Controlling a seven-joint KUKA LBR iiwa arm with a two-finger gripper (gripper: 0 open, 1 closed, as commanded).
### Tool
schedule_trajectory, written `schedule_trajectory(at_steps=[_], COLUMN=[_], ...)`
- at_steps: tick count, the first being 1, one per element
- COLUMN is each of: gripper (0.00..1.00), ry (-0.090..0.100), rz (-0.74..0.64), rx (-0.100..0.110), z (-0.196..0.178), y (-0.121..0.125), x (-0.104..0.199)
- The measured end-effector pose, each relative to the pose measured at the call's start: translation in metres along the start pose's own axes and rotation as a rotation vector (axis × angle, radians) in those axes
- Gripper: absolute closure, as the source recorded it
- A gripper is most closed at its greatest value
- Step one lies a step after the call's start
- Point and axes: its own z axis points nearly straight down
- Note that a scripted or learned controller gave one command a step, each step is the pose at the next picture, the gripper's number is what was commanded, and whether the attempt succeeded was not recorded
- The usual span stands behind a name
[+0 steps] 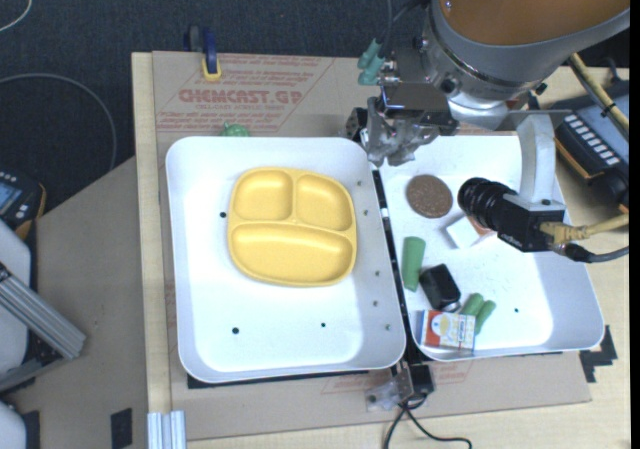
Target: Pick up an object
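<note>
My gripper [388, 144] hangs under the grey and orange arm at the far end of the wall between the two bins, above the right bin's [560, 332] back left corner. Nothing shows between its tips. The right bin holds a brown round disc [430, 195], a white block [461, 233], a green cylinder [412, 262], a small black object [438, 287], two green pieces [478, 310] and a colourful small box [449, 330]. A yellow divided plate [292, 226] lies in the left bin [200, 297].
A black cylinder on a white bracket [503, 209], with a cable, juts over the right bin's middle. A blue and yellow clamp [209, 54] sits at the board's back left edge. Cables run at the back and at the front edge.
</note>
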Motion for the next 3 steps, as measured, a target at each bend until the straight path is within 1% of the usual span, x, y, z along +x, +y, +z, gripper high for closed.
schedule_trajectory(at_steps=[1,2,3], gripper=[1.0,1.0,1.0], ry=[-0.005,-0.002,-0.004], rz=[0.009,-0.002,0.01], rx=[0.016,0.006,0.012], z=[0.078,0.075,0.071], y=[-0.002,0.003,-0.001], x=[-0.023,0.051,-0.005])
